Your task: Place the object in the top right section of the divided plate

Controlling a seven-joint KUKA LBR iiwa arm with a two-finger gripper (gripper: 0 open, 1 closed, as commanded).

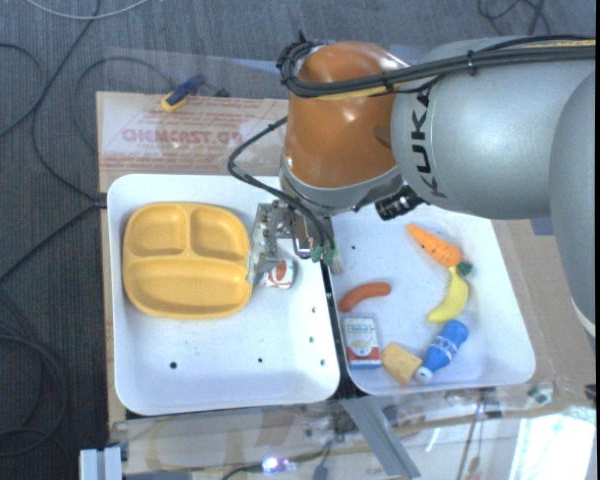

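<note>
A yellow divided plate (185, 260) lies in the upper left part of the left white bin (230, 368). Its top right section (218, 230) holds nothing. My gripper (270, 258) hangs just off the plate's right rim, under the arm's orange band. A small red and white object (279, 275) lies right at the gripper's tip, on or close to the bin floor beside the plate. The arm hides whether the gripper has hold of it.
The right bin (510, 368) holds a carrot (435, 245), a red sausage (365, 294), a banana (452, 298), a blue bottle (445, 346), a small carton (361, 340) and a tan wedge (400, 362). The bulky arm covers the bins' top middle.
</note>
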